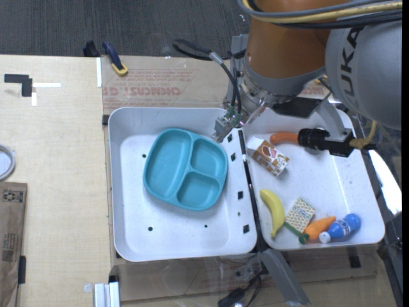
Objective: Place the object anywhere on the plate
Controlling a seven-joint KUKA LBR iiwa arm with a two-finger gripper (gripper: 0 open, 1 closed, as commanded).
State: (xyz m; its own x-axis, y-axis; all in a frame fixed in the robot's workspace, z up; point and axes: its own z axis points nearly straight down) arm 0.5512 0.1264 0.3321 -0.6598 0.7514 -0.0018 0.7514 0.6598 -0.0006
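A blue three-compartment plate [185,169] lies in the left white bin [128,235]. In the right bin [364,190] lie a small brown and white carton [270,158], a banana [275,212], a patterned yellow square packet [300,213], an orange carrot [318,227], a blue and white bottle [341,228] and an orange stick-like item [284,137]. My gripper [229,123] hangs over the far end of the wall between the two bins, just beyond the plate's far right corner. The big wrist above it hides much of it.
A black cylinder on a bracket [323,140] juts over the right bin's far side. Cardboard [160,85] lies behind the bins with a blue and yellow tool [115,59] on it. At the left lie a tape roll [5,163] and a brown packet [13,235].
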